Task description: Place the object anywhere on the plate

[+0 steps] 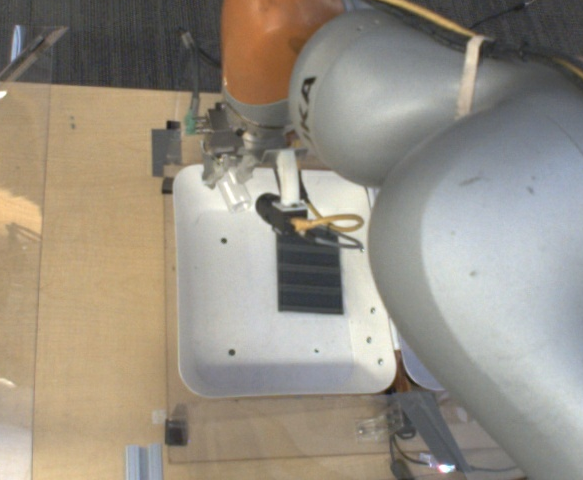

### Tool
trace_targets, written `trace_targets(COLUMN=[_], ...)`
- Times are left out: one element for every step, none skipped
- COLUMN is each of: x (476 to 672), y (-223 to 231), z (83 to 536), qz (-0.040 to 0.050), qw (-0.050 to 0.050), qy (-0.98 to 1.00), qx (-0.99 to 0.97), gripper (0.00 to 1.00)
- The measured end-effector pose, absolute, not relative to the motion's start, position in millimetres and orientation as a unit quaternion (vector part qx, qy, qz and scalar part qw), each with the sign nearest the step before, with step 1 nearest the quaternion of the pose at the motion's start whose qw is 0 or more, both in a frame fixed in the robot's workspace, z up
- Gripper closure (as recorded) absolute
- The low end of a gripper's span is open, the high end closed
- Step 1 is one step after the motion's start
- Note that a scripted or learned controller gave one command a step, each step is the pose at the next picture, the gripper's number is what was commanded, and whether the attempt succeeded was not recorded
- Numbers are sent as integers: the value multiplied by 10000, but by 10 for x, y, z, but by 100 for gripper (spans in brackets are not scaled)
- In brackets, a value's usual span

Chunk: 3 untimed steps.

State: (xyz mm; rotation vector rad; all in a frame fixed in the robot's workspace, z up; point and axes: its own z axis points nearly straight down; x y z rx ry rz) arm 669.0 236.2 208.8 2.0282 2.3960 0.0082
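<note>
A dark ribbed rectangular block [309,274] lies flat in the middle of the left white bin [221,338]. My gripper [225,184] hangs over the bin's far left corner, up and to the left of the block and apart from it. The gripper's tips are pale and blurred against the white bin floor, and I see nothing held in them. The grey arm with its orange band covers the whole right side of the view, including the second bin.
The bin's left and near walls border bare wooden bench [81,268]. A small dark bracket [164,150] sits just outside the far left corner. A pale curved edge [418,373] peeks out under the arm at the bin's near right corner.
</note>
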Motion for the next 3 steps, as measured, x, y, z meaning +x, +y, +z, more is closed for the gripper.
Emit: trace_targets(x=[6694,6228,5233], y=[1971,2201,1982], z=[1608,912,922], qz=[18,20,65], qw=[13,14,37], qy=[8372,8669,8455], qx=[5469,4986,5339], gripper=[100,100,100])
